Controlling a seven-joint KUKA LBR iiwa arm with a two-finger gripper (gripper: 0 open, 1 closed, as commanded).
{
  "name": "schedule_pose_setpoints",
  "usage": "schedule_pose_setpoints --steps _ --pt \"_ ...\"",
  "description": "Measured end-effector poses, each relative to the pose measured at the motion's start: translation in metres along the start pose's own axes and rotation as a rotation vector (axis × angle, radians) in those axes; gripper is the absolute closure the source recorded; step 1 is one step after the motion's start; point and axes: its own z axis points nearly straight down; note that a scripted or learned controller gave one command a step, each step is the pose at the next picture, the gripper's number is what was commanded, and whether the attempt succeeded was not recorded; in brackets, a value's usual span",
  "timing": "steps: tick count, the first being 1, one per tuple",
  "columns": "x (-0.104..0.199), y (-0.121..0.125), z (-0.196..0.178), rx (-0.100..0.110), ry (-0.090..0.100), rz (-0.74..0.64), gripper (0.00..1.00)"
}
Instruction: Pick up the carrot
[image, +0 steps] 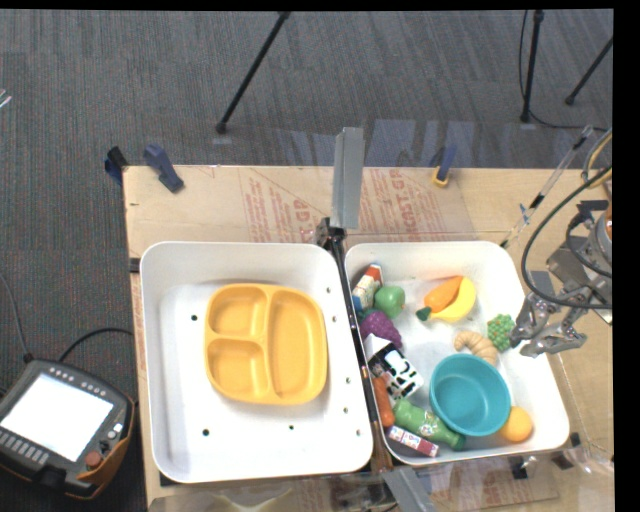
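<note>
One carrot (384, 404) lies against the right bin's (500, 258) left wall, long axis running along that wall; your gripper (541, 338) hangs at the opposite wall, well apart, its grip state unreadable

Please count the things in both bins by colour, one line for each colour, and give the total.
Yellow: 2, plate, banana
Green: 3, apple, broccoli, bottle
Orange: 2, carrot, orange
Purple: 1, grapes
Teal: 1, bowl
Tan: 1, croissant
Other small items: too cluttered to tell
Total: 10
</note>
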Motion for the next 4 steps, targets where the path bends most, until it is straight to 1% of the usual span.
schedule_pose_setpoints --steps 1,2,3,4 --pt "0.026 -0.023 -0.002 0.001 -0.001 -0.243 1.00" --pt "0.030 -0.017 0.101 -0.009 0.001 -0.474 1.00" --pt "0.046 -0.010 0.026 0.004 -0.001 -0.583 1.00" --pt "0.048 -0.009 0.092 -0.004 0.000 -0.777 1.00"
